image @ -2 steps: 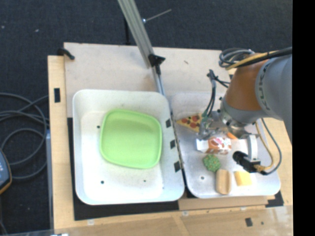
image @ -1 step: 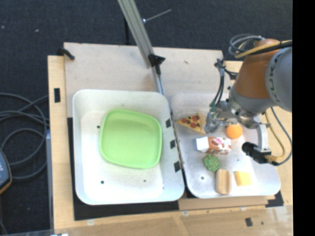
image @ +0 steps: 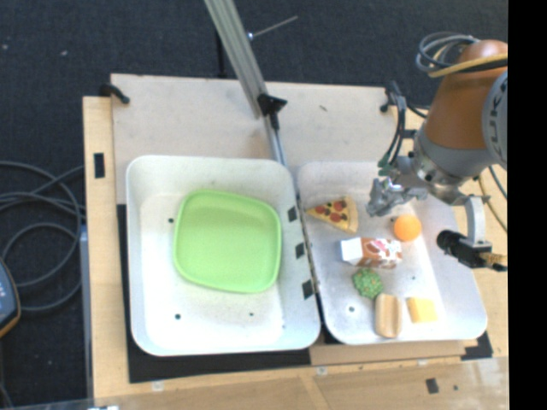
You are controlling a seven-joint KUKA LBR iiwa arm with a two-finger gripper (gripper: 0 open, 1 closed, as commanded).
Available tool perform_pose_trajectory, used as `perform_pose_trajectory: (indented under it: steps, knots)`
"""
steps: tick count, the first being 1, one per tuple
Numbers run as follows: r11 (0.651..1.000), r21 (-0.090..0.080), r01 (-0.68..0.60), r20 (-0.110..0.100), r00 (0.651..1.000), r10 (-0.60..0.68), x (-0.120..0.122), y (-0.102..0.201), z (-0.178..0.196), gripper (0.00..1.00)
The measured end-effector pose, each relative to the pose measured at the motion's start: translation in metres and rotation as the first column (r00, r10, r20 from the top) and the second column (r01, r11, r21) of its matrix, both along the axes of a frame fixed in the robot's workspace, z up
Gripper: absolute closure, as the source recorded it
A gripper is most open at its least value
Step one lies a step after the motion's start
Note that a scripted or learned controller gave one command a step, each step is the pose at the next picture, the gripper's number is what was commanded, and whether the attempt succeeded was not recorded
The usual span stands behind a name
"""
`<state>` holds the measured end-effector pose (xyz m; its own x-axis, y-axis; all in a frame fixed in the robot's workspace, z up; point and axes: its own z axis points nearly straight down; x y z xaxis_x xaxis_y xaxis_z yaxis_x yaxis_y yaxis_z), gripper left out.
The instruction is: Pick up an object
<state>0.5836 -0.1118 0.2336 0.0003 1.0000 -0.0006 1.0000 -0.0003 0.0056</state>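
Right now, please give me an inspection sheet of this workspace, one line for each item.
Surface: wooden bench bearing two white bins, left bin and right bin.
Job's things: in the right bin, pizza slice, orange ball, red and white packet, green broccoli piece, hot dog bun, yellow block.
Clutter: green plate lying flat in the left bin.
Grippers: pincer above the right bin's upper part, near the orange ball; nothing seen between its fingers.
Cables: black cables on the floor at left; grey cable loops on the arm.
Surroundings: dark carpet; slanted metal pole.
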Motion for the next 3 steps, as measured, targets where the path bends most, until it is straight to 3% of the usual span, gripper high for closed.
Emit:
perform_pose_trajectory:
  steps: [3]
  knots:
    - [1.0,0.002,-0.005,-0.005,1.0,0.005,0.011,0.159,0.007,1.0]
